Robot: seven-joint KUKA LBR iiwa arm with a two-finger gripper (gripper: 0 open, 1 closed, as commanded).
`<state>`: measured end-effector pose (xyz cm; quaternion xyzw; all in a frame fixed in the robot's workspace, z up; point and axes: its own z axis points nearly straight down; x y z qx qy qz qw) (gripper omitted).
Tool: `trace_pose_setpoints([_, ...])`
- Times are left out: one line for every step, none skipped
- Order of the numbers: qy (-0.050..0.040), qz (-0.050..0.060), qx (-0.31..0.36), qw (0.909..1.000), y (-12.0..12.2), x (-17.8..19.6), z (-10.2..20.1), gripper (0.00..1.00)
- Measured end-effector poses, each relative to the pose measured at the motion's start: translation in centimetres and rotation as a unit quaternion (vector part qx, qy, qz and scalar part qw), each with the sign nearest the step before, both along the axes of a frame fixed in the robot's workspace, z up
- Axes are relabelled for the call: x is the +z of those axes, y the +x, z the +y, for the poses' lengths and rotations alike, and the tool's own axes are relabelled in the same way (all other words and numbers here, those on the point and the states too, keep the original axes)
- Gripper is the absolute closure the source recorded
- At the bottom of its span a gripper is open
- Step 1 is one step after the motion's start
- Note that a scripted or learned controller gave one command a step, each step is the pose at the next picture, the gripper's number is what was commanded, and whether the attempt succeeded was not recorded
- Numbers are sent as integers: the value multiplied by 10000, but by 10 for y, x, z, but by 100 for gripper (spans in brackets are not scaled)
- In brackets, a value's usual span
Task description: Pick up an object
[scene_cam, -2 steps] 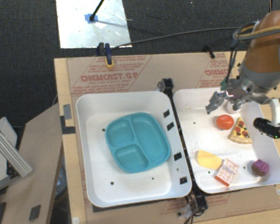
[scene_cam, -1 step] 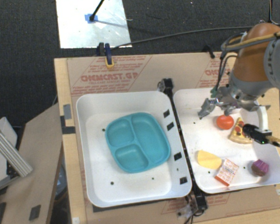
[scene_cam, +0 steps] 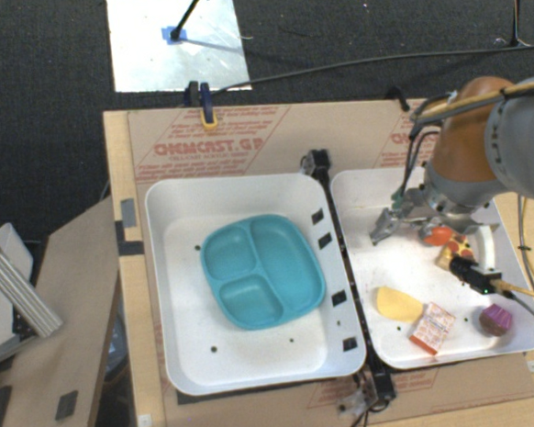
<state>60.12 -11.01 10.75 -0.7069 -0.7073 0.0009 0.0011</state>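
My gripper (scene_cam: 389, 223) hangs low over the upper part of the right bin (scene_cam: 373, 273), with the grey arm and its orange band behind it to the right. A small orange object (scene_cam: 440, 236) lies just right of the gripper, partly under the wrist. Nearer the front of the same bin lie a yellow rounded piece (scene_cam: 398, 303), a red and white packet (scene_cam: 432, 327) and a small purple object (scene_cam: 495, 319). None of these touches the gripper.
The left bin (scene_cam: 176, 289) holds a teal divided plate (scene_cam: 262, 271). A black divider with clips (scene_cam: 337, 258) runs between the two bins. The bench's cardboard top (scene_cam: 243, 141) extends behind them.
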Motion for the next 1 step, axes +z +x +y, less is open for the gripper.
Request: trace_pose_setpoints([-5, -34, 0, 10000, 2, 15, 0, 100])
